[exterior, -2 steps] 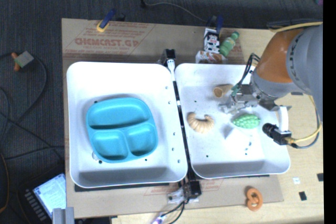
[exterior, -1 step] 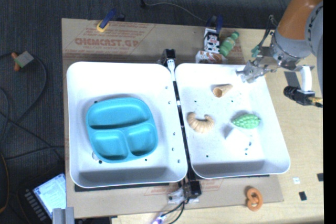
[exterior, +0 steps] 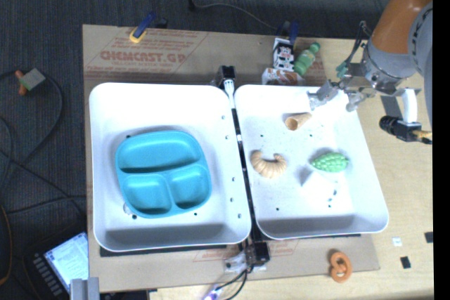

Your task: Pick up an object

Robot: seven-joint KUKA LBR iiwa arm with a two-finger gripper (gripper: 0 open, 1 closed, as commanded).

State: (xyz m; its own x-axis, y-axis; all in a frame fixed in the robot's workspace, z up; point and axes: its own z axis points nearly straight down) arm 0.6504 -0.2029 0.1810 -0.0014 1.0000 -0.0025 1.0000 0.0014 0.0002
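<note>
Pincer (exterior: 336, 93) at right bin's (exterior: 365, 218) far edge; grip state impossible to tell. Cone (exterior: 297, 121) nearest, lying just leftward and nearer the camera, long axis roughly across the bin.

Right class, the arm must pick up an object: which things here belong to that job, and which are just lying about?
Job: gripper; croissant; green toy; cone; right bin.

Lying about: blue divided tray; pretzel; green bottle.
</note>
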